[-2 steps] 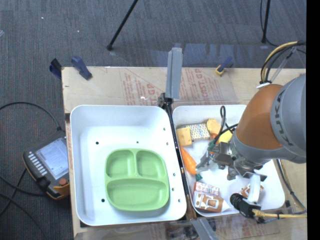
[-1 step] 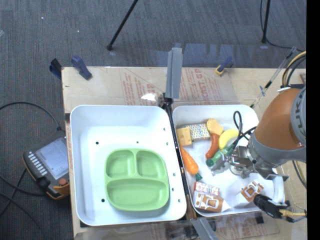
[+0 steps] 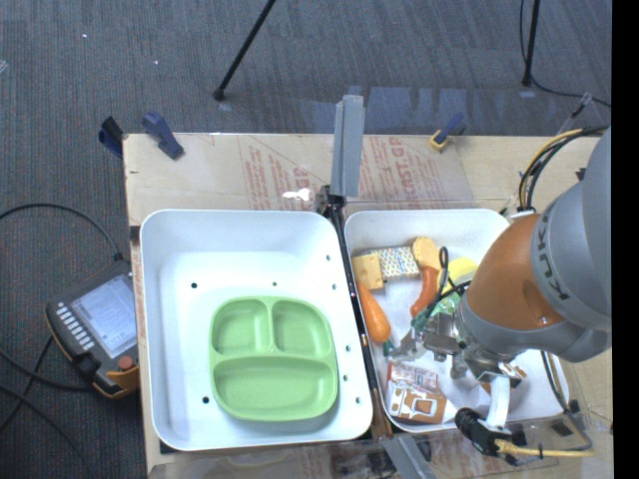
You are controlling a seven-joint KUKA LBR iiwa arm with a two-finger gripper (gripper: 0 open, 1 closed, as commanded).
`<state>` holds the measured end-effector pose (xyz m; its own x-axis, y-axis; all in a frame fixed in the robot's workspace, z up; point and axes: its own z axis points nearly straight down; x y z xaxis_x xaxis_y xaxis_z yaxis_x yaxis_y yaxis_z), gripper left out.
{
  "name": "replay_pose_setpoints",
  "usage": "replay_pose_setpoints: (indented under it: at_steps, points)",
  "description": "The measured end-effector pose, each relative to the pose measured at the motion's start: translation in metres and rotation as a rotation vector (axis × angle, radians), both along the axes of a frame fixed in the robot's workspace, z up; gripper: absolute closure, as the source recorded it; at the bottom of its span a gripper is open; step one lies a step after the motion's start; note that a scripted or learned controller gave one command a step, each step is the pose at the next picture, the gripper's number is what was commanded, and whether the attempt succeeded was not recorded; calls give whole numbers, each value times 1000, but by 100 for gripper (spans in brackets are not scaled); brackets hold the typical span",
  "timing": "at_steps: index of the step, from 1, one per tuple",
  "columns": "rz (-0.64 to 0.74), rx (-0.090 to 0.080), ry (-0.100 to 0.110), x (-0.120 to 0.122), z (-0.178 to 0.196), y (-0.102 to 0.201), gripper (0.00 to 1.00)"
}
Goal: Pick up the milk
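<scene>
Where gripper (image 3: 424,345) hovers, state unclear, milk (image 3: 414,390) lies flat below: white-and-brown carton, right bin (image 3: 479,218).

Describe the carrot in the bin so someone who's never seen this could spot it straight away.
Start at the right-hand shallow white bin, the one the grey and orange arm reaches over. Along its left wall lies a tapered orange carrot, just below a pale yellow block. Unlike the flat brown-and-white printed packet nearer the front, it is plain, smooth and pointed.
</scene>
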<state>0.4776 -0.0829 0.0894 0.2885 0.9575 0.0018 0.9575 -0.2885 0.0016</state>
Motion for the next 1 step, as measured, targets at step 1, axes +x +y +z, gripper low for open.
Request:
replay_pose_setpoints:
  at_steps: [1]
  points:
    - [279, 2, -7, 3, 2, -22, 0]
